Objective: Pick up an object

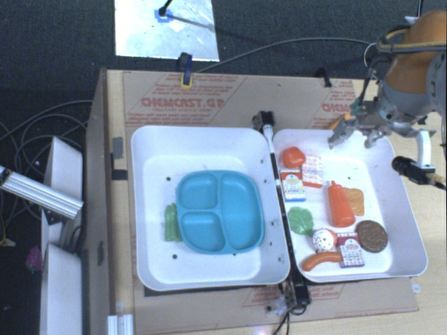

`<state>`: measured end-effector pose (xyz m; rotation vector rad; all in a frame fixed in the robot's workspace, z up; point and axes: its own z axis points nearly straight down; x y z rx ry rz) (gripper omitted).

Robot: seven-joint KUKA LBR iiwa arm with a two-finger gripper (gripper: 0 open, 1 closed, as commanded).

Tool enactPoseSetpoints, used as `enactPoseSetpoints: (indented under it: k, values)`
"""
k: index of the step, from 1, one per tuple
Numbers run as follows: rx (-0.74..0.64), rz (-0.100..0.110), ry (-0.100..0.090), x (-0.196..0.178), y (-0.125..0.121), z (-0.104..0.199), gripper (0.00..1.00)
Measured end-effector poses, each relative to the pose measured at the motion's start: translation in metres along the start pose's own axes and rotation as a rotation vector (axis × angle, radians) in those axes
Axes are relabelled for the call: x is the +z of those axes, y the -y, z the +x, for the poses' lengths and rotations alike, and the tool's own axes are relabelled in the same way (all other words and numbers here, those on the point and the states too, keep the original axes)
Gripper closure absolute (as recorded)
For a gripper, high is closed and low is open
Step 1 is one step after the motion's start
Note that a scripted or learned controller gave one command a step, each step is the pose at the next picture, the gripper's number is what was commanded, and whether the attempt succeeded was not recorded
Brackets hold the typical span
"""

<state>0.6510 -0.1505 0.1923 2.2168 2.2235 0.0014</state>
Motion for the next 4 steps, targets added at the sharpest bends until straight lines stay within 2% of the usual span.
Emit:
enactPoseSetpoints:
  k: [1,2,3,4]
  values:
    - [0.001,0.003,0.0,0.057,0.053,-0.003,0.0]
    - [0.001,-0.001,0.0,0.107,0.086,0.02,0.0]
    - [0.001,-0.002,0.0,0.096,0.086,0.02,1.0]
    - [-0.002,-0.003,-0.002,0.006,0.074,0.103,1.0]
